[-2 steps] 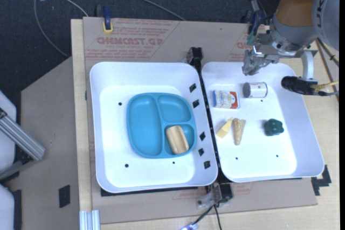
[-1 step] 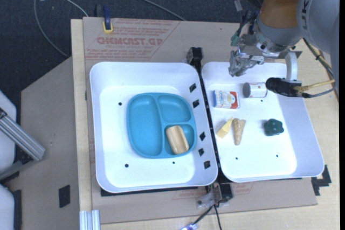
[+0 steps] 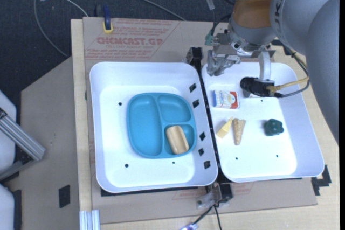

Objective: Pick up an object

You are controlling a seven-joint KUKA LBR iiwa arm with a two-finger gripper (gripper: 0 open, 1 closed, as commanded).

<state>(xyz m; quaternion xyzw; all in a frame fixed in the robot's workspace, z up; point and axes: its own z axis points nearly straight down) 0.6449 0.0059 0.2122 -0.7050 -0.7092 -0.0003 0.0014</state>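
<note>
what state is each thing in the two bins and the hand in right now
blue divided plate: flat in left bin
tan roll: lying in the plate's lower right compartment
small carton: lying flat in right bin
yellow wedge: lying flat, untouched
cone: on its side
green lump: resting alone
hand: above the right bin's top left corner, holding nothing visible

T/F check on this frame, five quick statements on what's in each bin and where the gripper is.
1. The blue divided plate lies in the left bin. True.
2. A tan bread-like piece sits in one plate compartment. True.
3. The dark green object is on the plate. False: it lies in the right bin.
4. The gripper is over the left bin's middle. False: it is at the right bin's upper left corner.
5. The small red, white and blue packet lies in the right bin. True.
</note>
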